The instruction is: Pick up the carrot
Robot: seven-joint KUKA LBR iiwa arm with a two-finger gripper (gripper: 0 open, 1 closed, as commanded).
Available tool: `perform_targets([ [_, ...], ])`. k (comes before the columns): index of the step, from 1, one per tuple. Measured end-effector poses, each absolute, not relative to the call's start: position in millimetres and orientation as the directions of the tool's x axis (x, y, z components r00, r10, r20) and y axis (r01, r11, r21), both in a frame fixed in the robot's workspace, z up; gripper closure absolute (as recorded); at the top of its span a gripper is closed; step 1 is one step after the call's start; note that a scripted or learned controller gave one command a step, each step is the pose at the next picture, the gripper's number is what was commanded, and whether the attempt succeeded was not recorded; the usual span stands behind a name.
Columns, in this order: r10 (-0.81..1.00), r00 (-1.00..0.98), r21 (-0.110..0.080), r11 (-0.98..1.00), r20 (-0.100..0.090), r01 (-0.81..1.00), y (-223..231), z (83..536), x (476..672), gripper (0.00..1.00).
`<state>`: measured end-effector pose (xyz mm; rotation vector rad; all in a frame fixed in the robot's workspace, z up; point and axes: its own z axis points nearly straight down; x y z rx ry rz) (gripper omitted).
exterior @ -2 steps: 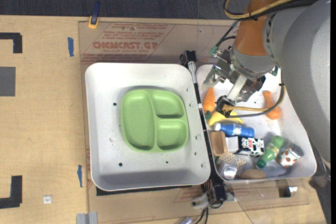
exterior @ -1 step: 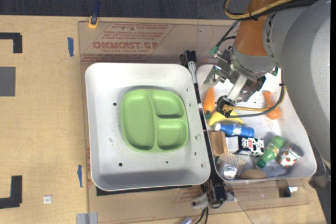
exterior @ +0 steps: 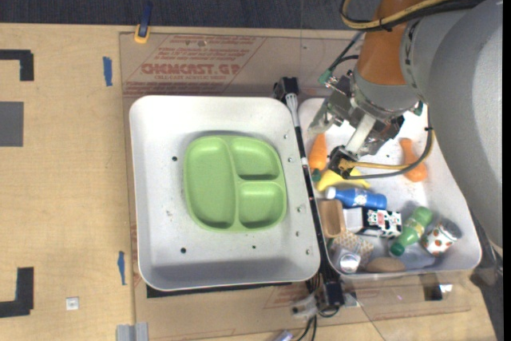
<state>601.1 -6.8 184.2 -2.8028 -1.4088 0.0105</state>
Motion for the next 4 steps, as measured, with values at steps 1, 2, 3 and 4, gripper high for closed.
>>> perform_targets([
  [1, 0.803, 0.597, -0.007, -0.597, -0.004, 0.802, -6.8, 184.2, 601.1, 0.00],
  [2, 0.803, 0.597, -0.007, -0.597, -0.004, 0.802, -6.8, 184.2, 601.1, 0.00],
  [3, 0.803, 0.597, -0.007, -0.597, -0.004, 0.802, -6.8, 184.2, 601.1, 0.00],
  [4, 0.802, 0.597, -0.007, -0.597, -0.004, 0.802, -6.8, 184.2, 601.1, 0.00],
])
